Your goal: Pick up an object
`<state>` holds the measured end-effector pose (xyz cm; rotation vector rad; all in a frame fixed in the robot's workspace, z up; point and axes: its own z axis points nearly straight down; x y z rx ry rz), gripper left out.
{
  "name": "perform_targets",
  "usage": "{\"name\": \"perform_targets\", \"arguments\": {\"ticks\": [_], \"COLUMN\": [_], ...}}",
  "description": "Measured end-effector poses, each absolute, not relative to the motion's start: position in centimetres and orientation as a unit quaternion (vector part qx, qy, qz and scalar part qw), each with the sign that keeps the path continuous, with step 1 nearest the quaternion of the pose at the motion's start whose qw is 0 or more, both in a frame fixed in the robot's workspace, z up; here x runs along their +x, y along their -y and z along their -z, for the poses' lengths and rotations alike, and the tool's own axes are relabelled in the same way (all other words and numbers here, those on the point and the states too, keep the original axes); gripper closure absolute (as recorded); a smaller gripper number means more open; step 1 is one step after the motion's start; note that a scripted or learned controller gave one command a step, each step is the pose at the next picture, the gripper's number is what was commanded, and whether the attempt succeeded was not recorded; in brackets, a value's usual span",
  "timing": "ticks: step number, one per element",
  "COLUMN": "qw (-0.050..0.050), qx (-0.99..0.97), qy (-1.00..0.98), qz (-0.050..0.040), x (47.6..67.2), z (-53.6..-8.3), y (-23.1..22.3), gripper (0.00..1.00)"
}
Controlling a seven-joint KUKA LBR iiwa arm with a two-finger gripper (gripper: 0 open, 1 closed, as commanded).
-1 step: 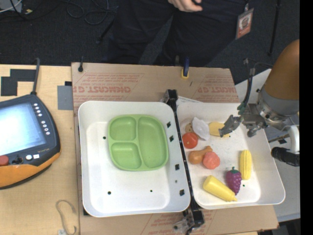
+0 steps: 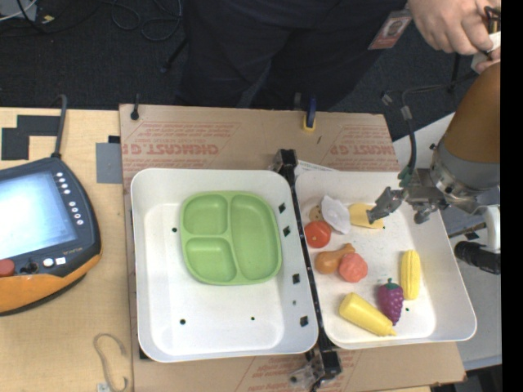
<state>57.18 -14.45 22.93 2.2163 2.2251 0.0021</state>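
While touching banana [image 2: 360,216], end effector [image 2: 378,213] (slanted).

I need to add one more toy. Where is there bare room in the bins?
The left bin has bare floor along its front edge, below the green tray. The right bin is crowded: tomato, corn and grapes cluster there, gripper above.

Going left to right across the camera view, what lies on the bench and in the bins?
Teach pendant → green divided plate → tomato → strawberry → purple grapes → corn cob.
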Motion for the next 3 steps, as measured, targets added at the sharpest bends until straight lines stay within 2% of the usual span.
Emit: {"name": "perform_targets", "arguments": {"ticks": [1,2,3], "qw": [-0.007,-0.015,-0.033], "qx": [0.705,0.710,0.708], "qy": [-0.709,-0.703,-0.706], "qz": [0.0045,0.0155,0.0156], "x": [56.7,54.6,54.9], "z": [-16.2,-10.4,-11.1], "y": [14.2,14.1,13.4], "gripper": [0.00,0.00,0.00]}}
